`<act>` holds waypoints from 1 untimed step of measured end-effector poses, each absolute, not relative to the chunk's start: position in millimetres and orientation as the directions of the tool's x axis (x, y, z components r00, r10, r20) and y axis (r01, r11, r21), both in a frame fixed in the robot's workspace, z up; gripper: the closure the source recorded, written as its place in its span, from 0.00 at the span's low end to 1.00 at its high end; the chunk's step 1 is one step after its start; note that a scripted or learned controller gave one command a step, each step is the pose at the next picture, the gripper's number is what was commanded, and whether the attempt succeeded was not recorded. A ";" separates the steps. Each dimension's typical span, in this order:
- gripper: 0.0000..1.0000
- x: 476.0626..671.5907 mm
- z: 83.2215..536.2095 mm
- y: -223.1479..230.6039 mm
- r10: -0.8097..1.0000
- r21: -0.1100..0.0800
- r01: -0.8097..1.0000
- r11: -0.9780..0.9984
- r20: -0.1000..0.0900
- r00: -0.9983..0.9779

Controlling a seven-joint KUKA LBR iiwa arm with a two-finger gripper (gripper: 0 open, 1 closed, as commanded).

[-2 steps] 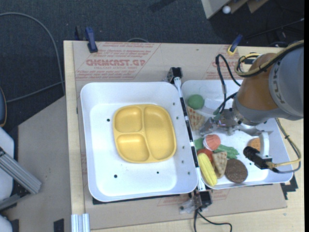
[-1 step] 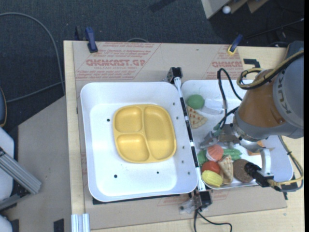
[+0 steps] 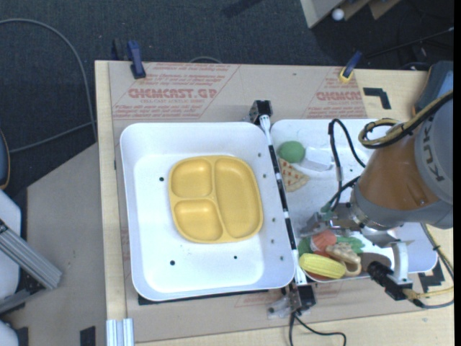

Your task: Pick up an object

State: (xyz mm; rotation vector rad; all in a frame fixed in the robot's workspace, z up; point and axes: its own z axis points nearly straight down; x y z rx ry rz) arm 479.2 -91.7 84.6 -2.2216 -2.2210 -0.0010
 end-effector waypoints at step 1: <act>1.00 479.7 94.3 -91.3 1.000 0.003 1.000 -0.001 0.000 0.001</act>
